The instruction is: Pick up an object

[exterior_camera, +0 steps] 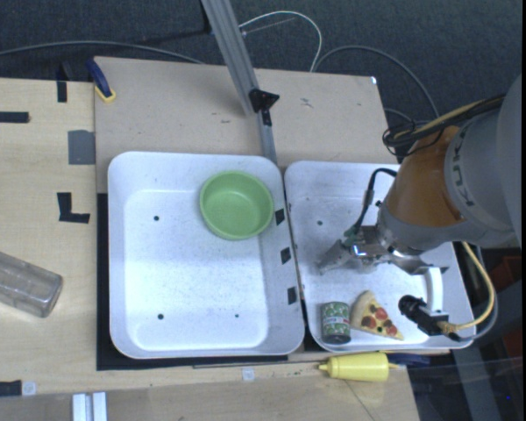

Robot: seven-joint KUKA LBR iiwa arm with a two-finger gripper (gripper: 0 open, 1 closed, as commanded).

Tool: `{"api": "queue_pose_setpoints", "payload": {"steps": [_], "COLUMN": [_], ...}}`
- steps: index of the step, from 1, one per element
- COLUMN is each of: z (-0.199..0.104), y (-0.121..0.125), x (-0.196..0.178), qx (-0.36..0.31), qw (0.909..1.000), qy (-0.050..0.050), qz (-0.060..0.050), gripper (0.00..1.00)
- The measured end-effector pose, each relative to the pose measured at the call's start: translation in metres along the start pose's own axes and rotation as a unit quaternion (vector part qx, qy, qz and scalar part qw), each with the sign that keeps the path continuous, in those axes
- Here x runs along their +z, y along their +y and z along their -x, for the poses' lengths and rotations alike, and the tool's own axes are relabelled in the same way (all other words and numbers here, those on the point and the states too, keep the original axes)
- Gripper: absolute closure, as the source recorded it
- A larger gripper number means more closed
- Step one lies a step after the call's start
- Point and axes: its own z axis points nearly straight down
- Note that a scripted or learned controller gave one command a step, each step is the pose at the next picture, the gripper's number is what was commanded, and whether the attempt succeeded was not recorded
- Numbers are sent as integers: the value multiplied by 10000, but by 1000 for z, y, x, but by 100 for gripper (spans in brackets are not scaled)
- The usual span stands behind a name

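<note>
Seen from above at a slant, two shallow white bins sit side by side on a wooden bench. The left bin (140, 261) holds a green bowl (237, 204) near its upper right corner, upright and open to the camera. The right bin (333, 191) holds a small green can (335, 320) at its lower edge, with a toy pizza slice (375, 315) just beside it on the right. The grey arm with its orange band (425, 191) reaches in from the right, and its gripper (337, 257) hangs low over the middle of the right bin, above the can and slice. The fingers appear spread with nothing between them, though the view is blurry there. A yellow bottle (361, 367) lies on the bench just below the right bin, and a clear plastic cup (16, 281) lies on its side at far left.
</note>
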Motion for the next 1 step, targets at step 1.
{"api": "queue_pose_setpoints", "payload": {"steps": [1], "z": [-1], "y": [2], "x": [-13], "qx": [-10], "qw": [10000], "qy": [3], "qz": [23], "gripper": [100]}}
